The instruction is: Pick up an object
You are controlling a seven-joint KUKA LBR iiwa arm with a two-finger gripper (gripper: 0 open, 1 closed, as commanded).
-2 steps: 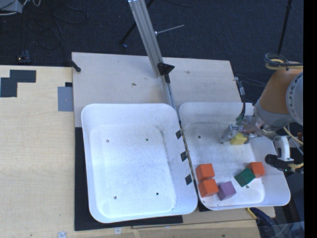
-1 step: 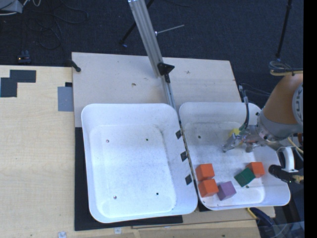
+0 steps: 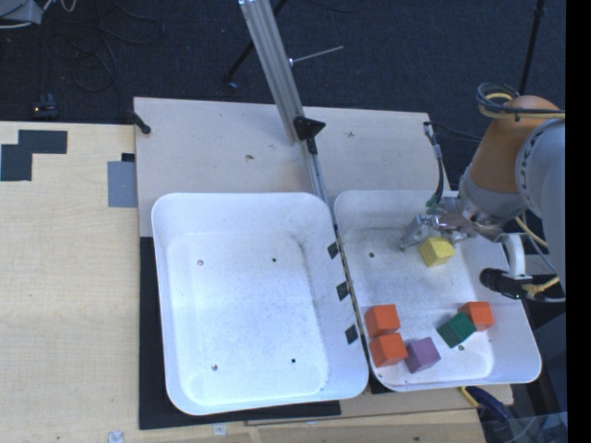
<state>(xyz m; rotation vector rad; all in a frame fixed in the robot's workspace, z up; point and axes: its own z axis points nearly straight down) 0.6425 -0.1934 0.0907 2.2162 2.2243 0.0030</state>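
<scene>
A yellow block (image 3: 437,251) lies tilted in the upper part of the right bin (image 3: 517,369). My gripper (image 3: 430,233) hangs directly over it, touching or nearly touching its top edge; whether the block is gripped cannot be made out. Further blocks lie toward the bin's near side: two orange ones (image 3: 382,319) (image 3: 389,349) at the left, a purple one (image 3: 422,353), a green one (image 3: 455,329) and a small orange one (image 3: 479,315).
The left bin (image 3: 175,247) sits beside the right one, with a shared divider edge (image 3: 340,266) carrying black clips. A slanted aluminium rail (image 3: 277,67) rises behind the bins. Cables (image 3: 522,284) hang off the arm at the right bin's edge.
</scene>
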